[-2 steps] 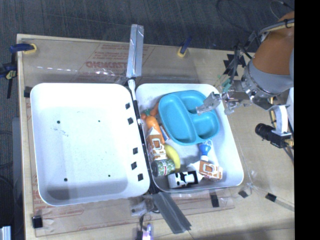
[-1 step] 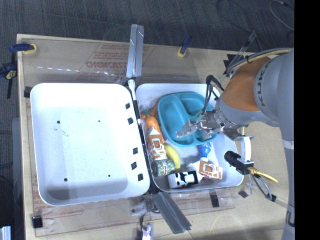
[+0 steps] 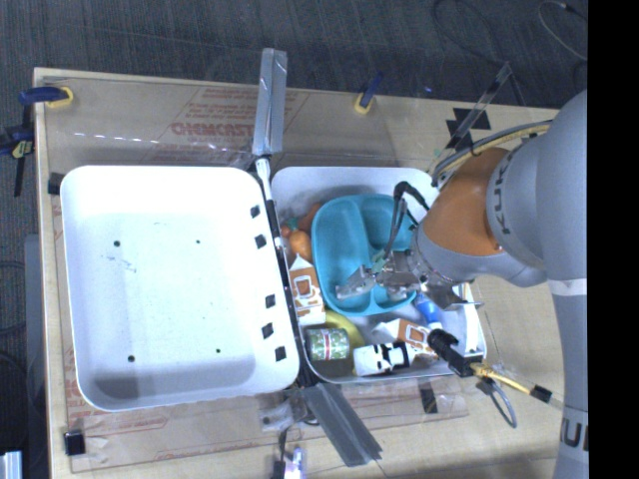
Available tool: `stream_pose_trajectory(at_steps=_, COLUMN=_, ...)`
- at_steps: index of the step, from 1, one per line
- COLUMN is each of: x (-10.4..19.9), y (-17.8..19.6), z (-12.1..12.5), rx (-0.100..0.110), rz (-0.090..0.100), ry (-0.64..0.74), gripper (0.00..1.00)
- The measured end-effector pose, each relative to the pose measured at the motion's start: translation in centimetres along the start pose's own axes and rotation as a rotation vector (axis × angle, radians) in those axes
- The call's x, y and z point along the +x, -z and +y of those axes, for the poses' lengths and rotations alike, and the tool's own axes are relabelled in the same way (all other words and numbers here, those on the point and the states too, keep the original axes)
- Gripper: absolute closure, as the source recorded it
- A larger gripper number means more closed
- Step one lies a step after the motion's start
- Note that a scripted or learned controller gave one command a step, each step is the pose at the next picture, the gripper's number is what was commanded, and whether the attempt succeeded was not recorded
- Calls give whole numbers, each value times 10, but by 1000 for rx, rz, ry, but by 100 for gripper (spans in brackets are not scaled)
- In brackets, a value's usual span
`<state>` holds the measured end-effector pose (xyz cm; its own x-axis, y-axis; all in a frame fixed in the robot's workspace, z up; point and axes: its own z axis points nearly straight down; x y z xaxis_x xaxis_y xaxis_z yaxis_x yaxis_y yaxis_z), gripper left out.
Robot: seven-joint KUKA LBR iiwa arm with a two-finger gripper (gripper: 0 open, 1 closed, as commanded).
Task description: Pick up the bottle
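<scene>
While the arm is reaching in from the right, here is how things are standing:

Arm: the grey arm with its orange band is bending down over the right bin, its wrist hanging above the clutter.

Claw: the claw is dipping into the blue bowl; its metal fingers are looking slightly spread, with nothing showing between them.

Bottle: my best guess is the white bottle with the dark label, lying on its side against the bin's near wall, just beside the green can. It is sitting apart from the claw, nearer the camera.

Clutter: an orange thing, a small carton, a yellow piece and a blue item are crowding round the bowl.

Left bin: the left bin is lying beside it on the surface, taking no part.

Done: as far as I can judge, nothing yet; the bottle is resting in the bin, ungrasped.

Left: the claw is needing to come over the bottle, close on it and lift it.

Risk: the neighbours are pressing tight, so a clean pinch is looking awkward.
</scene>
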<state>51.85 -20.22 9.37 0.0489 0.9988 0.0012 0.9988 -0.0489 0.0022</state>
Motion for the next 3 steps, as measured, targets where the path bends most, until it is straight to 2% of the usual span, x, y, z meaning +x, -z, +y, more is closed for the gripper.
stream_pose_trajectory(at_steps=1, x=0, y=11, z=0, rx=2, rz=0, ry=6, gripper=100)
stream_pose_trajectory(at_steps=2, x=-1, y=10, z=0, rx=3, rz=-2, ry=4, gripper=0)
stream_pose_trajectory(at_steps=3, x=0, y=20, z=0, rx=5, rz=-1, ry=11, gripper=100)
